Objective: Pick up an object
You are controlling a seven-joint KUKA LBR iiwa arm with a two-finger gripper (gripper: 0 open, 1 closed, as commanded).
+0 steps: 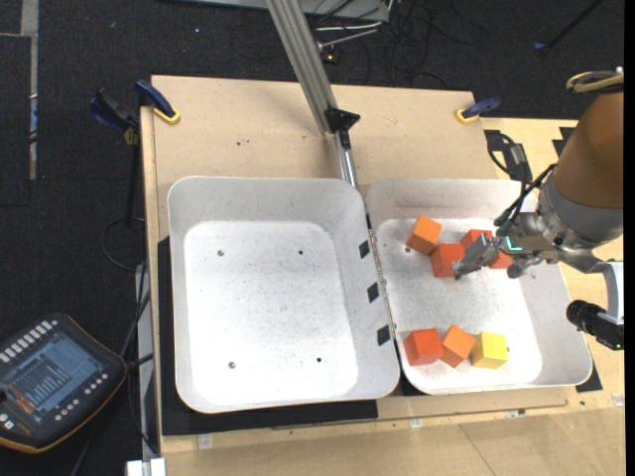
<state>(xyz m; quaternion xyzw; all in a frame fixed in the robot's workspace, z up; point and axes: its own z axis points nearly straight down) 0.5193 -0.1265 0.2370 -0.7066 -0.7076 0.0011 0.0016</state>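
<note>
1. The grey arm with its orange band reached in from three o'clock, and its claw [488, 254] hung low over the upper part of the right-hand shallow white bin [556, 365].
2. The claw sat right at a tight cluster of small blocks: a red-orange cube [447, 260] at its nine o'clock side and another red block [476, 238] partly hidden beneath it. Whether either block lay between the fingers could not be told, nor whether the claw stood wide or narrow; its dark parts overlapped the blocks.
3. An orange cube [426, 234] stood just beside that cluster, toward ten o'clock, apart from the claw.
4. Along the six o'clock edge of the same bin sat a row of three: a red-orange block [425, 346], an orange block [458, 345] touching it, and a yellow block [490, 349] next along.
5. The left-hand white bin [189, 266] lay beside it on the pale wooden desk [248, 127].
6. The blocks looked light, stiff and square-sided, likely wood or foam, so they should bear a firm pinch without harm.
7. Best hold, as I judged it: two opposite flat faces, squared to the fingers. Close neighbours could jam a finger, and a corner-wise grip might let a cube twist out.
</note>
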